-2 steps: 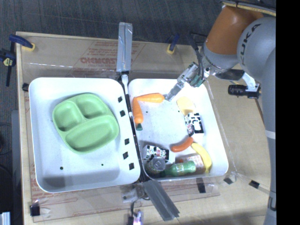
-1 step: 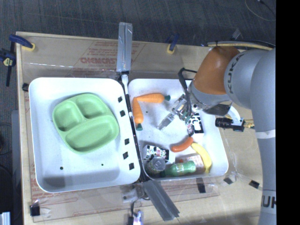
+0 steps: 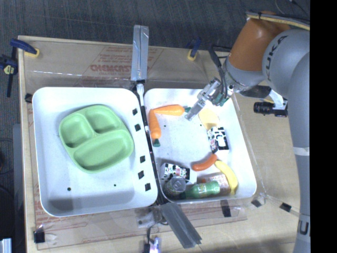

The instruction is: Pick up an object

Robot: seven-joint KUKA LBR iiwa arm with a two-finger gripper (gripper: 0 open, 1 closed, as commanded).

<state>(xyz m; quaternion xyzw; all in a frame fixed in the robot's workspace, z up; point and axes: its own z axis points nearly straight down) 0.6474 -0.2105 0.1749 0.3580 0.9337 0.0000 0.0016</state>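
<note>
hand (image 3: 196,108) hovers beside the carrot (image 3: 167,110) in the right bin (image 3: 243,141).

You face a pale wooden bench (image 3: 253,217) bearing two shallow white plastic bins side by side, left bin (image 3: 47,183) touching right bin (image 3: 246,157).

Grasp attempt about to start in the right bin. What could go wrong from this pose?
1. The gripper hangs between the carrot and the yellow block; closing here might catch neither.
2. The hot dog, banana and green bottle lie crowded at the near wall, so a grasp there may snag a neighbour.
</note>
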